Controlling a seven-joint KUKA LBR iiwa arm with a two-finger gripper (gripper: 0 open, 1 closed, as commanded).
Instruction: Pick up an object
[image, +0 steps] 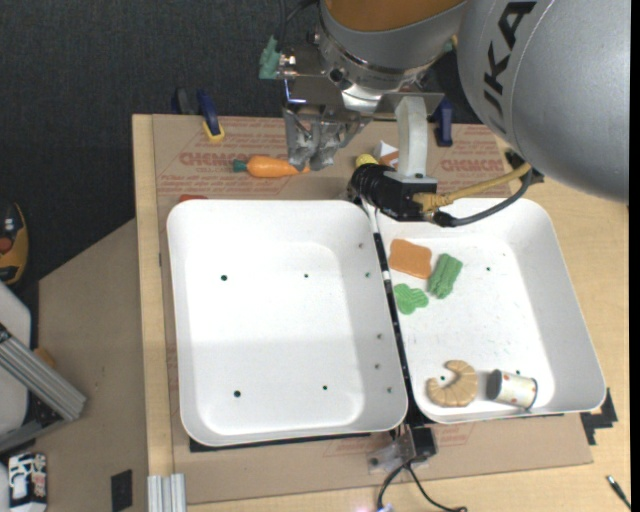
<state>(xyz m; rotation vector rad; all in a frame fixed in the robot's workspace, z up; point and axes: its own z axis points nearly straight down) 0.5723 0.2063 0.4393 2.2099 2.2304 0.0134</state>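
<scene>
Lying just left of the gripper (314, 148) (touching it), a carrot (268, 167).

gripper (313, 150) beside carrot (270, 167)

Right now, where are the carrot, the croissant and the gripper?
carrot (268, 167), camera view, middle of its orange body, beyond the bins.
croissant (453, 385), camera view, centre of its curl, right bin.
gripper (314, 150), camera view, between its fingertips, beside the carrot.

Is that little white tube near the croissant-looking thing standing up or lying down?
Lying down. The white tube rests on its side in the right bin, its dark end pointing toward the croissant-shaped piece beside it.
</scene>
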